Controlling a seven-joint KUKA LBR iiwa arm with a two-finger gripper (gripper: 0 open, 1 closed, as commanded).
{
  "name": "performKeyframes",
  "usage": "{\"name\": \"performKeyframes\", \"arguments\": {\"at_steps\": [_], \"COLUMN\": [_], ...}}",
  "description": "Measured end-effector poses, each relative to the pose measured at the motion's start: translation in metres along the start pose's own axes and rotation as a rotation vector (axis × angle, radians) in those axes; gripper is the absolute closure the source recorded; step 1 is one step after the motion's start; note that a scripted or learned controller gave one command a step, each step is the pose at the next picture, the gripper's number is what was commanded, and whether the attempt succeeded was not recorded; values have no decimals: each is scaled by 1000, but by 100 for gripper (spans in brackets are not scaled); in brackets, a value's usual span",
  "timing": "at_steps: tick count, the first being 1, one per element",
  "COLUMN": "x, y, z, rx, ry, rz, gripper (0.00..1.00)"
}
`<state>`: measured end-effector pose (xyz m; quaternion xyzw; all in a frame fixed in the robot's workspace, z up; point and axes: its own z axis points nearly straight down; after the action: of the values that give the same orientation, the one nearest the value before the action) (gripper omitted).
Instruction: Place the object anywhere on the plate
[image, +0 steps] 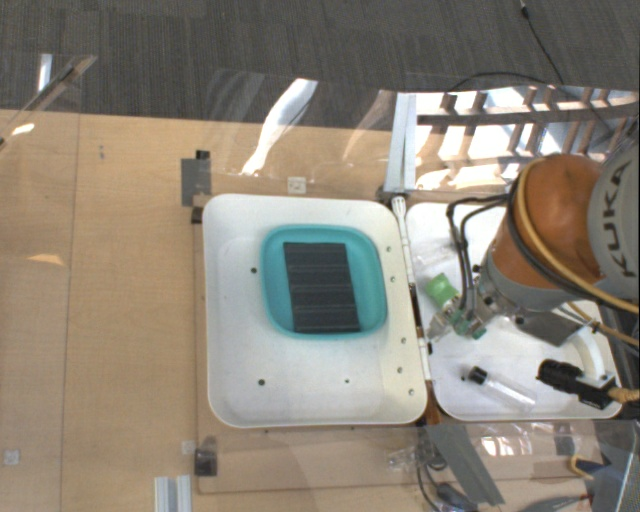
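A teal plate (273, 283) lies in the left bin (235, 380), and a dark grey ridged slab (321, 286) rests flat on its middle. My gripper (459, 322) hangs low over the left part of the right bin (520, 415), close to the wall between the two bins. A small green object (441, 289) lies in the right bin just up and left of the gripper. Whether it touches the gripper cannot be made out. The orange-banded wrist (550, 230) hides much of the right bin behind it.
A clear tube with a black cap (500, 386) lies on the right bin's floor, below and right of the gripper. A metal frame (520, 110) stands behind the right bin. The bench (100, 300) to the left is bare wood.
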<state>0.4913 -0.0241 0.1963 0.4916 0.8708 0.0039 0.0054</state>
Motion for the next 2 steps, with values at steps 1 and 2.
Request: {"name": "performKeyframes", "arguments": {"at_steps": [1, 2], "x": [0, -30], "y": [0, -2], "z": [0, 12], "rx": [0, 8], "ry": [0, 3], "rz": [0, 25], "gripper": [0, 0]}}
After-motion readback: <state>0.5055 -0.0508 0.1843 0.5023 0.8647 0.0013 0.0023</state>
